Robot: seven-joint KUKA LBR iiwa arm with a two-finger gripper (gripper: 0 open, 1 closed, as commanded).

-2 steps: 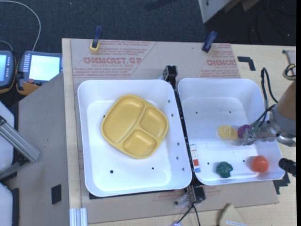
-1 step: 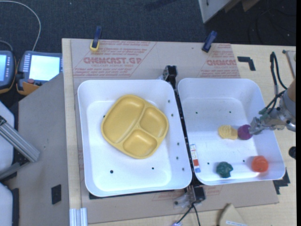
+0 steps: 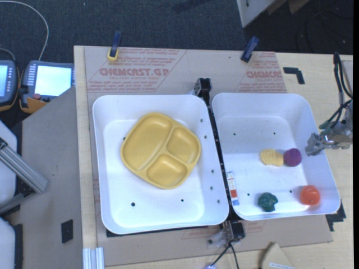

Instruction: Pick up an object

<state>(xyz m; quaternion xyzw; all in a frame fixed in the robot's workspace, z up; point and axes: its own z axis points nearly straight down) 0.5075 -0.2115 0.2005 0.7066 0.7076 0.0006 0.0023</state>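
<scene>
my gripper (image 3: 318, 143) hangs at the right rim of the right bin (image 3: 252, 102), finger state unreadable, and the nearest pick, the purple ball (image 3: 292, 157), lies just inward, touching the yellow piece (image 3: 272, 158).

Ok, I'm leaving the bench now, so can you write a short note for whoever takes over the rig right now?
End effector: at the right bin's right rim, above the wall; nothing seen in it, finger state unclear.
Right bin: yellow piece touching purple piece mid-right; green piece and orange piece near the front wall.
Left bin: yellow plate only.
Done: nothing picked yet.
Left: reach in, grasp one piece, lift. The purple one lies nearest.
</scene>
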